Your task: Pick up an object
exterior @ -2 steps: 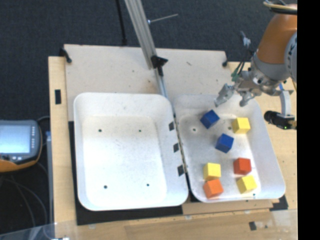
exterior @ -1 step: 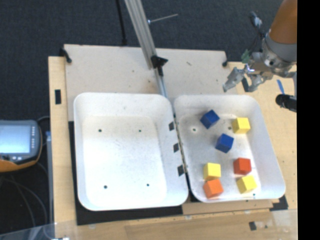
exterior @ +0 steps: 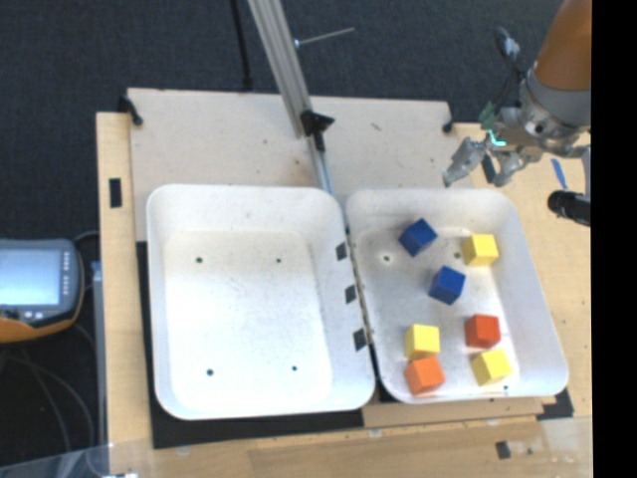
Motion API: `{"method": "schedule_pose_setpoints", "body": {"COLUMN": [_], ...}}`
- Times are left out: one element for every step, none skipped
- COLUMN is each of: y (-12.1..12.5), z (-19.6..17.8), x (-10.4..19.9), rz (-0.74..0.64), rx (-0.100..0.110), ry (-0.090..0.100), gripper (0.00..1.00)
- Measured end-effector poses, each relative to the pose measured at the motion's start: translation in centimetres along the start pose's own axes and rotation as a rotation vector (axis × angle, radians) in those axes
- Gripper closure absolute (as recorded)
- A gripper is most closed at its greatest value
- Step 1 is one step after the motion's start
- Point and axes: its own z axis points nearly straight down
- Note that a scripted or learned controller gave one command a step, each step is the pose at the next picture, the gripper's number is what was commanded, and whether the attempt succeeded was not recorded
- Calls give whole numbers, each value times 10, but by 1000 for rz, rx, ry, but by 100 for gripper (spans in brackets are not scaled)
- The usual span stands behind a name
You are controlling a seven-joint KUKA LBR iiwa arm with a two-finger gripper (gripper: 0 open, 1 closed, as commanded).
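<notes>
Seven blocks are lying in the right bin: two blue, three yellow, a red and an orange. The left bin is sitting just beside it. The gripper, fingers spread and holding nothing, is hovering over the right bin's far rim, apart from the blocks. The wooden bench is standing on dark carpet.

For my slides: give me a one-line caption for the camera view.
Gripper open above the far rim of the right bin, which holds seven coloured blocks; nothing grasped yet.
</notes>
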Motion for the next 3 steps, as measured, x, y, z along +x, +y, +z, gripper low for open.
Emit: {"method": "schedule_pose_setpoints", "body": {"y": [0,0,0], "z": [0,0,0], "x": [0,0,0], "rz": [-2,-3,-4], "rx": [0,1,1], "ry": [0,0,0], "gripper": [0,0,0]}}
